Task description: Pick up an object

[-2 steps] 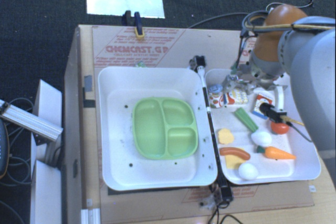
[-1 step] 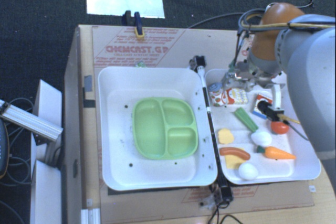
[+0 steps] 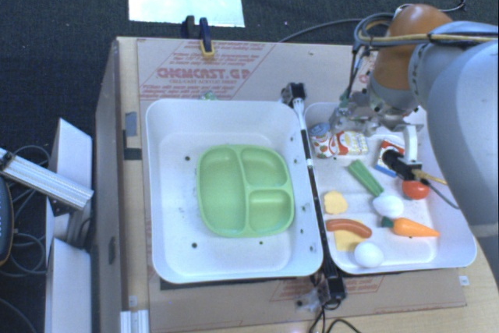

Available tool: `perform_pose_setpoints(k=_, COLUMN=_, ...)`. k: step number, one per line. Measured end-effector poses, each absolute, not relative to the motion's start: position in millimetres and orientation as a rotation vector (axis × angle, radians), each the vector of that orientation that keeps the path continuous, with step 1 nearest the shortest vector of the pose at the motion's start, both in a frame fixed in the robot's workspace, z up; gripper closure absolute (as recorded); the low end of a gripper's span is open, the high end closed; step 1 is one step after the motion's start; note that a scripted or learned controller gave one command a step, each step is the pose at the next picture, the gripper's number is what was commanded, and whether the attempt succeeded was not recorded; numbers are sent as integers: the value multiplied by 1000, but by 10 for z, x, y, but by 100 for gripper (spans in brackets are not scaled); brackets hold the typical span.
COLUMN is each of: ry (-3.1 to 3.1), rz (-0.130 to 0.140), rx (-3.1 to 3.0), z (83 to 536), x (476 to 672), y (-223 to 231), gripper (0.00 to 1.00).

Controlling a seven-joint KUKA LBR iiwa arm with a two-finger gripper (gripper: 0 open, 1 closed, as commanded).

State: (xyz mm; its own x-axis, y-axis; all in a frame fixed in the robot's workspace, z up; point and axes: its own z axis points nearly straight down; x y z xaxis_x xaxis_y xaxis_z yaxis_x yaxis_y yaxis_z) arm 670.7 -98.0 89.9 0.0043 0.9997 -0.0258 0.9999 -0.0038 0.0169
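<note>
My gripper (image 3: 352, 119) hangs low over the far end of the right bin (image 3: 456, 249), just above a red and white carton (image 3: 337, 143) lying on its side. Nothing is seen held. Nearer the front lie a green stick (image 3: 364, 177), a yellow slice (image 3: 335, 203), a sausage (image 3: 348, 228), a carrot (image 3: 412, 228), a red tomato (image 3: 415, 189) and two white eggs (image 3: 387, 205) (image 3: 368, 254).
The left bin (image 3: 168, 168) holds a green divided plate (image 3: 245, 189). A black rail (image 3: 306, 152) runs between the two bins. The grey arm (image 3: 460, 90) covers the right bin's far right corner.
</note>
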Motion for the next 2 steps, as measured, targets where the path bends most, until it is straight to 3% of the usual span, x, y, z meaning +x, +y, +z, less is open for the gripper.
perform_pose_setpoints(k=2, ry=2196, rz=-10, rx=2205, z=899, x=6707, y=-980, gripper=0)
